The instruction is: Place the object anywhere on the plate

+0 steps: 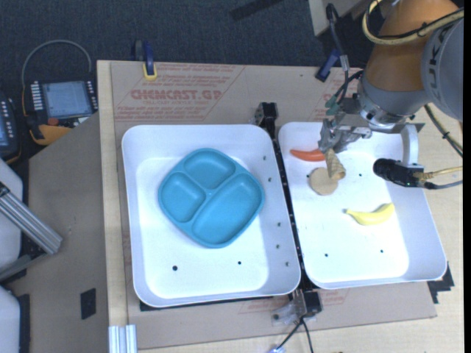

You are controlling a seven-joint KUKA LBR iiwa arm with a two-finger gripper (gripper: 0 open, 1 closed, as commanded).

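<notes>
Claw (333, 147) of mine hangs upper right of frame, over the tan object (326, 177); whether it stands apart or together I cannot tell; I should seat squarely, lift clear, then cross left to the blue plate (211, 196).

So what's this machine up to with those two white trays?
The grey and orange arm reaches in over the right bin, its gripper low above a tan mushroom-like piece and an orange-red carrot-like piece. A yellow banana lies nearer the bin's middle. The blue divided plate sits in the left bin, with nothing on it yet.
</notes>
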